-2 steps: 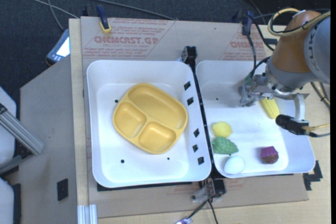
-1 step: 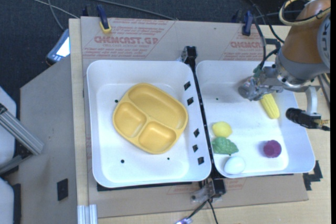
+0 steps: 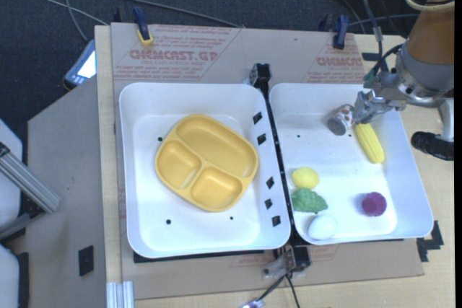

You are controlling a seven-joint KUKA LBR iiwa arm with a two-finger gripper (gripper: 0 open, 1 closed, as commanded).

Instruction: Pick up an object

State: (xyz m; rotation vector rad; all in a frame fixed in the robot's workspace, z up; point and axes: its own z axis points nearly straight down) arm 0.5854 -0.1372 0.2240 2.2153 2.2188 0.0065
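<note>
1. You had the table filling the frame's middle, with two white bins side by side on it.
2. The left bin held a yellow divided plate near its centre.
3. The right bin held the small things: a corn cob at upper right, a lemon, a green leafy piece, a white egg and a purple fruit lower down.
4. The arm came in from the frame's upper right, and the hand sat low in the right bin's upper part, just left of the corn cob's top end. Whether it was clenched or released, you could not tell.
5. This looked like the reach-and-descend step. Next, you needed the hand centred over one object, likely the corn cob, before closing and lifting.
</note>
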